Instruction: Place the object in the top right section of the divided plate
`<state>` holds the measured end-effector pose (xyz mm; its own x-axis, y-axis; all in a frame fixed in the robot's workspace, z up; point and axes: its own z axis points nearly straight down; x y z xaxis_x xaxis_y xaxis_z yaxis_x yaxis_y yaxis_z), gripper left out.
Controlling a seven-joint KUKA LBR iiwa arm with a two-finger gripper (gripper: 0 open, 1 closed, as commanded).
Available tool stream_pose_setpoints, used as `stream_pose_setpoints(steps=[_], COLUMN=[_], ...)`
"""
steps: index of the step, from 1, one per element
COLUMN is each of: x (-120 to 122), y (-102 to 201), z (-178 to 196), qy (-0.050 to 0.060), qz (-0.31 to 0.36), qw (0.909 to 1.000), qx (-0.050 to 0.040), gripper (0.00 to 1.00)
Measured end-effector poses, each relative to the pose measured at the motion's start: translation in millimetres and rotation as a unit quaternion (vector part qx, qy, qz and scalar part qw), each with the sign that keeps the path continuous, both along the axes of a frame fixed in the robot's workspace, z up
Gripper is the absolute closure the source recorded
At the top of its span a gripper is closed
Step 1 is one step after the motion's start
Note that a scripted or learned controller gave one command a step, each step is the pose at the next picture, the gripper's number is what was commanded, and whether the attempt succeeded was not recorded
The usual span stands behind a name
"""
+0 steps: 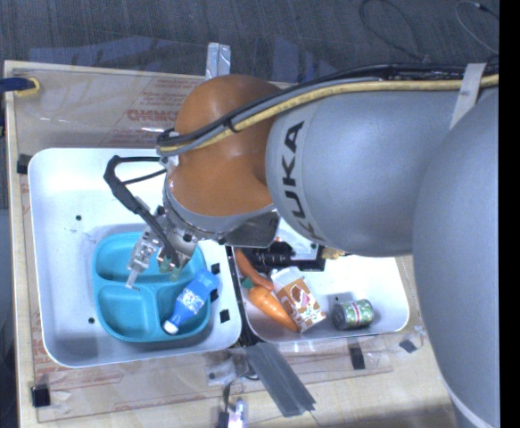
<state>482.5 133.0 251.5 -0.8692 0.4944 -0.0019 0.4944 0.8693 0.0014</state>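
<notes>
Grey arm (375, 176) looms nearest, over both bins; its gripper (152, 259) hangs above the blue plate (121, 315) in the left bin (54, 239), how far open I cannot tell; a blue bottle (191, 301) lies in the plate's lower right section, so the top right looks unfilled and placing remains.
</notes>
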Motion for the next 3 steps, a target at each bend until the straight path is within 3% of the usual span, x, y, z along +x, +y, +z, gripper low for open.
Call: stream_pose_setpoints(steps=[1,2,3], x=[-7,-8,32], y=[62,61,-16], z=[-154,-145,-32], qy=[0.002,0.004,0.001], qz=[-0.141,-0.139,-0.081], qw=[0.99,0.9903,0.9967], qx=[0.0014,0.0004,0.0002], gripper=[1.0,1.0,1.0])
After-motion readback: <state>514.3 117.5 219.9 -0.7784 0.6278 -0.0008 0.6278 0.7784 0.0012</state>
